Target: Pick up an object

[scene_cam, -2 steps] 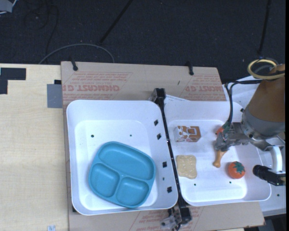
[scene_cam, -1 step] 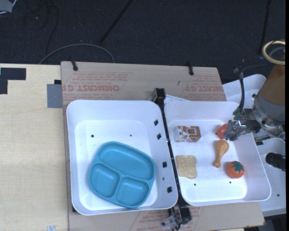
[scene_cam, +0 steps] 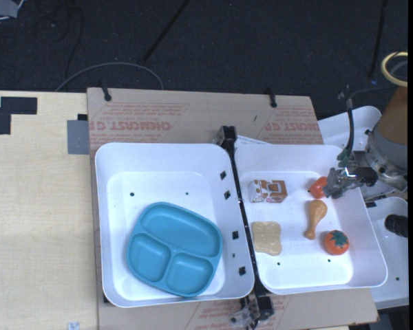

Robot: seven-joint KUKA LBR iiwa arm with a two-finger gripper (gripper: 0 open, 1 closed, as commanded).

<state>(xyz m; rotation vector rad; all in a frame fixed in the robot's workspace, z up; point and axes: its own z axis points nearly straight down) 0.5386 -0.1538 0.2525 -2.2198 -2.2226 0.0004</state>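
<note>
- A grey KUKA arm with an orange band reaches in over the right-hand bin (scene_cam: 372, 267), its gripper (scene_cam: 339, 182) poised at the bin's far right edge, close to the far right corner.
- Whether the gripper is parted or closed cannot be told at this slant and size, and nothing can be seen held in it.
- Nearest target: a small red object (scene_cam: 319, 186) (partly hidden by the gripper's metalwork), lying just beside the tool on the side toward the bin's centre, possibly touching it; contact cannot be confirmed.
- A toy drumstick (scene_cam: 315, 218) lies just toward the near edge from the red piece, its long axis running roughly from far edge to near edge, thick end farthest from the viewer.
- A toy tomato (scene_cam: 336, 242) sits nearer the near right corner, apart from the drumstick.
- A brown-and-white packet (scene_cam: 269, 191) and a pale flat biscuit-like piece (scene_cam: 266, 238) lie along the bin's left wall, well apart from the gripper.
- In the left-hand bin (scene_cam: 110, 184), a blue divided plate (scene_cam: 173, 248) rests toward the near edge.
- Judgement: the red piece looks the likeliest pick, calling for only a slight shift toward the bin's centre.
</note>
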